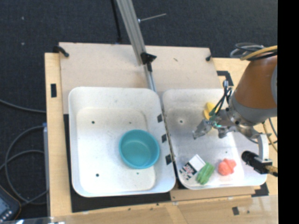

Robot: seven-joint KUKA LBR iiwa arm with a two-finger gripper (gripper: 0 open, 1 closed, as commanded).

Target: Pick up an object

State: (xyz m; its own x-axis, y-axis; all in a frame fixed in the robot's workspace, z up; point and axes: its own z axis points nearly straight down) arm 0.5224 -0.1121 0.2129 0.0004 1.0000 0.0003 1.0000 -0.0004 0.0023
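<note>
Overhead, the pincer (205, 129) hangs above the right bin (187, 101), near its centre; whether it is open or closed I cannot tell. A yellow object (209, 109) shows at its 12 o'clock, just beside the wrist; at the bin's 6 o'clock edge lie a white card (192, 166), a green object (205, 173) touching it, and an orange-pink object (227, 167); a teal bowl (138, 148) sits in the left bin (88, 101).

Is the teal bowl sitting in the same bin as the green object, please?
No, the teal bowl sits in the left bin, the green object in the right bin.
</note>
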